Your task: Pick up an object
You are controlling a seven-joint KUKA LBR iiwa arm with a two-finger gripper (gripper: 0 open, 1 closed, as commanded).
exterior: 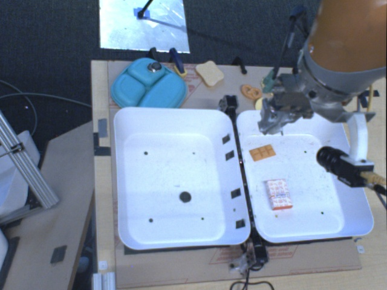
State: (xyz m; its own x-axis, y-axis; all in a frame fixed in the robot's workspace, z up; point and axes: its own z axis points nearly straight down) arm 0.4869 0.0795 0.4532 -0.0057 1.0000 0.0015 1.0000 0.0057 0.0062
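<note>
Hovering jaws over right bin | waffle, box inside

Arm over right bin; orange cracker, small carton inside

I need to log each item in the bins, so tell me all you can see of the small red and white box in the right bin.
The small box is a flat rectangular carton, white with red print and red ends; the print is too small to read. It lies flat on the floor of the right bin, near the middle, long side running roughly front to back. Nothing touches it: the orange waffle piece lies apart behind it.
</note>
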